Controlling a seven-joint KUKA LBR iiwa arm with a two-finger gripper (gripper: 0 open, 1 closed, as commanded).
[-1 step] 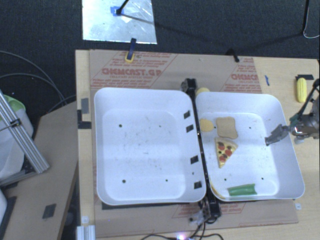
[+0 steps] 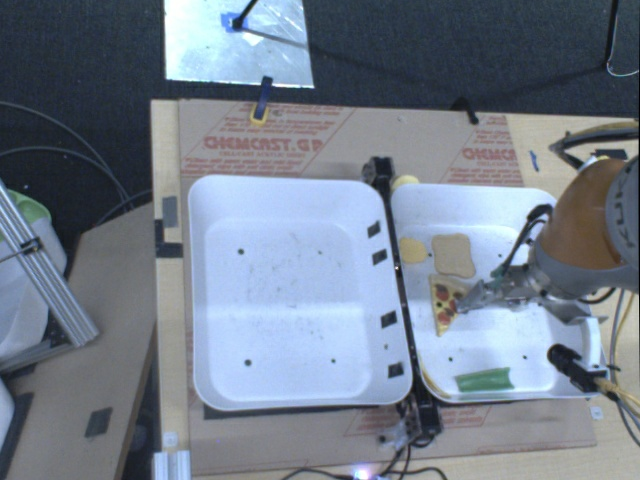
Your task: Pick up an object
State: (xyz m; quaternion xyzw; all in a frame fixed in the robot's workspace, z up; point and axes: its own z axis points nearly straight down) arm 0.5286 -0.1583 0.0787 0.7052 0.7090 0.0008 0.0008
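Two white bins sit side by side on the bench. The left bin (image 2: 290, 288) shows bare scuffed plastic. The right bin (image 2: 520, 363) holds the toys. A toy pizza slice (image 2: 444, 304) lies near its left wall, a thin wedge with a yellow body, red and dark spots, and its tip pointing toward six o'clock. Just above it, at twelve o'clock from the slice, lies a tan piece shaped like a slice of bread (image 2: 454, 255). A small yellow round piece (image 2: 412, 251) rests at nine o'clock from the bread, against the bin wall. A green flat strip (image 2: 483, 378) lies at five o'clock from the pizza, near the lower rim.

The gripper (image 2: 482, 295) comes in from three o'clock, low over the bin, its tip just beside the pizza slice's right edge. From here I cannot tell whether its jaws are parted or closed.
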